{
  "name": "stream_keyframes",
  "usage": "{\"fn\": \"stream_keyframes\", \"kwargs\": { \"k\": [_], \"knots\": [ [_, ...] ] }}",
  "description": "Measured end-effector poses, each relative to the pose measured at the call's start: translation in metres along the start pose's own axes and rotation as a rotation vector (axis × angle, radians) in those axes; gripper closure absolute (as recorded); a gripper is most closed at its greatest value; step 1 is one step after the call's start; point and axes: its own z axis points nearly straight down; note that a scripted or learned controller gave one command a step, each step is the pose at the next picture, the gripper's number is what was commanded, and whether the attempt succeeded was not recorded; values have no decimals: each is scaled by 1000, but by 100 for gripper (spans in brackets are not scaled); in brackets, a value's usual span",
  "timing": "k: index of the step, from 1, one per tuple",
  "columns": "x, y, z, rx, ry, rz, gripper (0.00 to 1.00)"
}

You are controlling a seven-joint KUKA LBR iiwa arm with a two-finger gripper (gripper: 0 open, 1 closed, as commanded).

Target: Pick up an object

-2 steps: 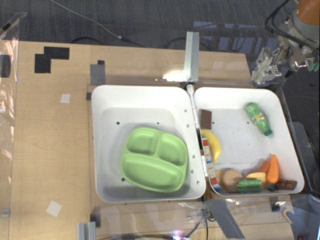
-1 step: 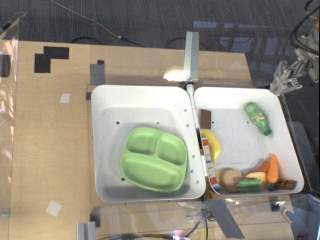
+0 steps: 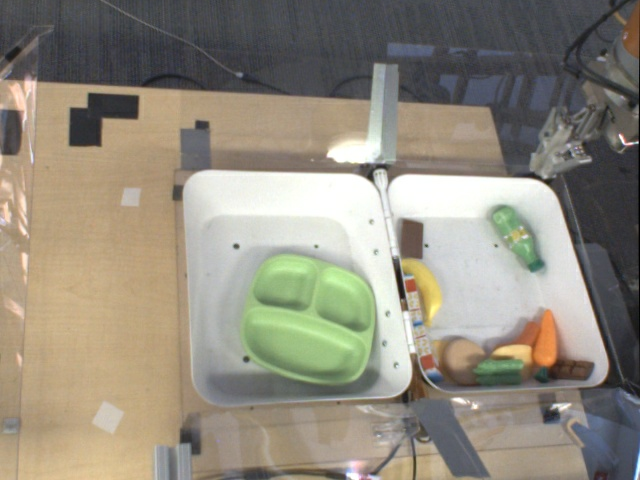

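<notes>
My gripper (image 3: 562, 152) hangs above the bench just beyond the far right corner of the right bin (image 3: 470, 196), its fingers open and nothing between them. The nearest item is a green bottle (image 3: 516, 236), lying in that bin's far right part, below and left of the gripper. A yellow banana (image 3: 427, 289) lies by the bin's left wall, with a brown bar (image 3: 411, 236) behind it. An orange carrot (image 3: 544, 339), a brown round item (image 3: 460, 358), a green piece (image 3: 498, 371) and a yellow piece (image 3: 513, 352) crowd the near edge.
The left bin (image 3: 205, 268) holds a green divided plate (image 3: 311, 318), tilted against its near wall. A metal post (image 3: 384, 113) rises behind the seam between the bins. Cables and arm parts (image 3: 615, 58) sit at the upper right.
</notes>
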Motion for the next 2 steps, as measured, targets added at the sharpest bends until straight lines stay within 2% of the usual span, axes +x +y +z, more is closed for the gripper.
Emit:
{"fn": "stream_keyframes", "kwargs": {
  "k": [1, 2],
  "knots": [
    [-1, 9, 3, 0, 2, 348, 100],
    [-4, 10, -12, 3, -11, 344, 100]
  ]
}}
